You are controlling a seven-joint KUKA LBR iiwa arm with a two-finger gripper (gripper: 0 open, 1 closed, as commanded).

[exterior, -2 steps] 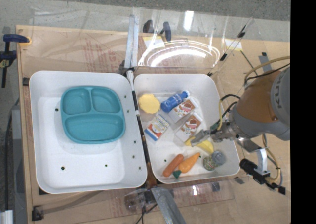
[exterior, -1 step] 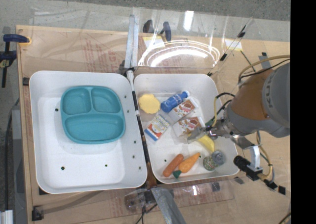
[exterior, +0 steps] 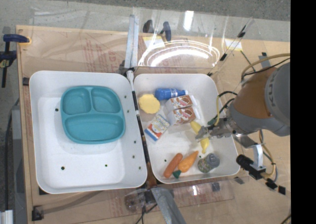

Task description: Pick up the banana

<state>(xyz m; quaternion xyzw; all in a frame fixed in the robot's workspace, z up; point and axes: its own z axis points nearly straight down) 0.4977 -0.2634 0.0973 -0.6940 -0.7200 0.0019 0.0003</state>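
The banana [exterior: 203,144] is a small yellow piece lying in the right bin [exterior: 212,85], near its right wall. Its two ends show above and below the gripper tip, and its middle is hidden. My gripper [exterior: 207,132] reaches in from the right and sits low over the banana's middle, right at it. The grey arm with its orange band [exterior: 254,100] hangs over the bin's right rim.
The right bin also holds a yellow round fruit [exterior: 149,103], a blue bottle [exterior: 169,93], two snack packets [exterior: 181,110], a small carton [exterior: 157,126], a carrot [exterior: 188,161], an orange-red vegetable [exterior: 172,165] and a grey can [exterior: 209,162]. The left bin [exterior: 44,168] holds a teal divided plate [exterior: 92,113].
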